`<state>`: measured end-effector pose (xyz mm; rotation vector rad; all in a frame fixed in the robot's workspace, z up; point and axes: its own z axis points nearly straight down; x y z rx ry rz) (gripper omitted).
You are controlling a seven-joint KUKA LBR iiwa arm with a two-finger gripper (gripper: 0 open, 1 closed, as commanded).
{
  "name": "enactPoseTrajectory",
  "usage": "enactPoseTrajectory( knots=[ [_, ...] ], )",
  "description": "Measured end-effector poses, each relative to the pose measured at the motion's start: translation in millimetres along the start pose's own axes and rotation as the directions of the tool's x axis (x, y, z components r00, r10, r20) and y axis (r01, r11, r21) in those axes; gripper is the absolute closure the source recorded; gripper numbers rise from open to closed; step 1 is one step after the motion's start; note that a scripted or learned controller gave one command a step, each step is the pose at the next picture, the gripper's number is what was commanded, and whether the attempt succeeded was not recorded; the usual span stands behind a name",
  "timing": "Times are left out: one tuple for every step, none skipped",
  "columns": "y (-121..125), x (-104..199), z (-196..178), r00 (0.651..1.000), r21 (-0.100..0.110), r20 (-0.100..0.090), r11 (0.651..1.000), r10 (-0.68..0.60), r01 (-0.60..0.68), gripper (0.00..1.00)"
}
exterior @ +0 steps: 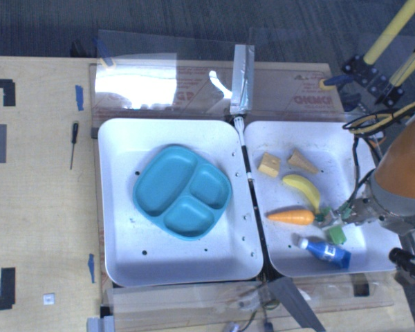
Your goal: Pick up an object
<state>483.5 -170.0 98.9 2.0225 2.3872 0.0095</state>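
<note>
A blue bottle (326,252) lies on its side nearest the lens, at the front of the right-hand bin (363,267), as the gripper (334,218) works low over the clutter just behind it. The tool hangs at the end of the grey arm (401,178), which reaches in from the right under its orange band; whether it has closed on anything cannot be told at this size, and nothing can be made out between its tips. Its tip sits beside the green leaf end of a toy carrot (290,217), with a small green block (336,235) just below it, so either could be the target. The carrot lies crosswise, its point toward the divider. A banana (302,188) curves just behind it, and 2 tan pieces, a cube (269,164) and a wedge (302,162), rest further back near the bin's far wall. All 6 candidates sit loose in this 1 bin, probably scattered to give the program varied targets within easy reach. The left-hand bin (117,185) holds a blue divided plate (182,191), well apart from the action. No object appears lifted off the bin floor, so the pick looks not yet made.
</note>
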Motion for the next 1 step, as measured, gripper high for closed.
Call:
enactPoseTrajectory(
  knots=[
    [64.4, 73.7, -87.8, 0.993, 0.006, -0.006, 0.993, 0.117, -0.117, 1.0]
  ],
)
